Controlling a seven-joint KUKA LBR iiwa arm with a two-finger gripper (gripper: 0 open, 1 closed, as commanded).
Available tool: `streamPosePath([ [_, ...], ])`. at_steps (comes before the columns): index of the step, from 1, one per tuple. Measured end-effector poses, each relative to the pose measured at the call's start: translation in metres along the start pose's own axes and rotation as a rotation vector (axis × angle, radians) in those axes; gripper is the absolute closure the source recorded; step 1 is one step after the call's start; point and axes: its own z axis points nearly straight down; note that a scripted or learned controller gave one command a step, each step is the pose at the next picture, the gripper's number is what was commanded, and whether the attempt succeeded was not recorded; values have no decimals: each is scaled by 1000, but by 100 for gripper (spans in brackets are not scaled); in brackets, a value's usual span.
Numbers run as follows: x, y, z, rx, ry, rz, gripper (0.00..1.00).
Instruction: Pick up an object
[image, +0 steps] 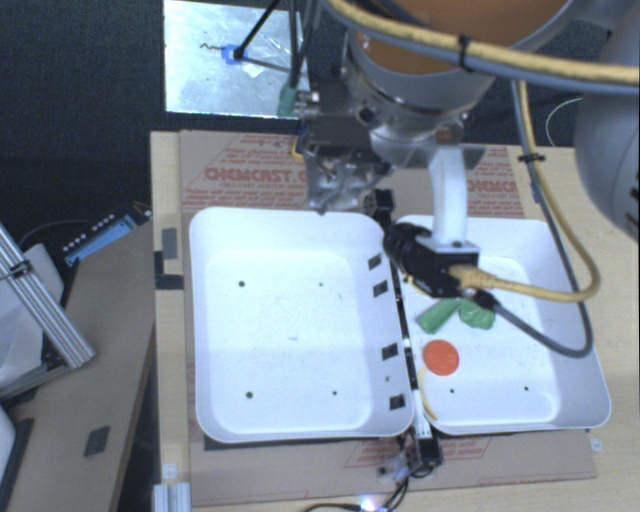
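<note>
Two small objects lie in the right bin (560, 400): a green, bent piece (456, 316) near the bin's left wall, and an orange round disc (441, 357) just in front of it. The arm's wrist fills the top of the view. Its gripper (345, 190) hangs over the far rim of the left bin (230, 330), near the divide between the bins, well behind and left of both objects. I see nothing held in it. A white post with a black cable mount (432, 262) reaches down from the wrist, just behind the green piece.
A yellow cable (530, 292) and a grey hose (560, 345) loop over the right bin behind the objects. Black clips (392, 350) line the seam between the bins. Both bins rest on cardboard (250, 170). An aluminium rail (40, 310) stands at the left.
</note>
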Motion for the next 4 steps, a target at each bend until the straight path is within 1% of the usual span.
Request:
streamPosePath([
  [4, 0, 1, 1, 1, -1, 0, 100],
])
